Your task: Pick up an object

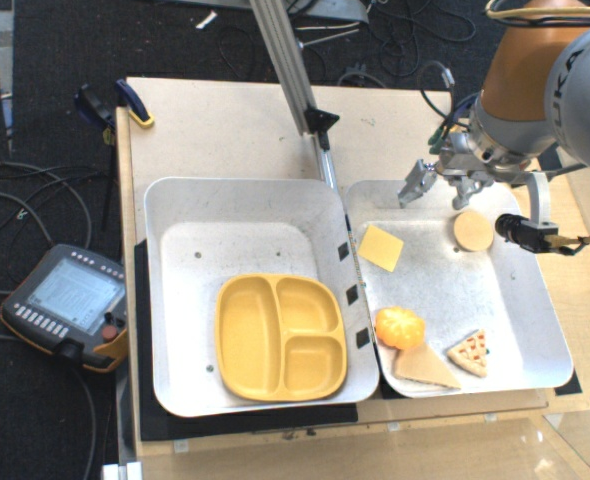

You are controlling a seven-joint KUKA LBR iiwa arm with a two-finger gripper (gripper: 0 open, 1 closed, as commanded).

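Observation:
The right bin [520, 308] holds a yellow cheese square [381, 247] at its upper left, a pale round disc [472, 231] at its upper right, an orange fruit [399, 328], a tan wedge [425, 368] and a small pizza slice [469, 353] along its front. My gripper [439, 190] hangs over the bin's back edge, left of the round disc and up and to the right of the cheese square. Its two fingers are spread apart with nothing between them.
The left bin [175, 218] carries a yellow divided tray [280, 338]. A slanted metal pole [290, 68] rises behind the bins, ending at a clamp near their shared edge. A teach pendant [70, 303] lies on the floor at left.

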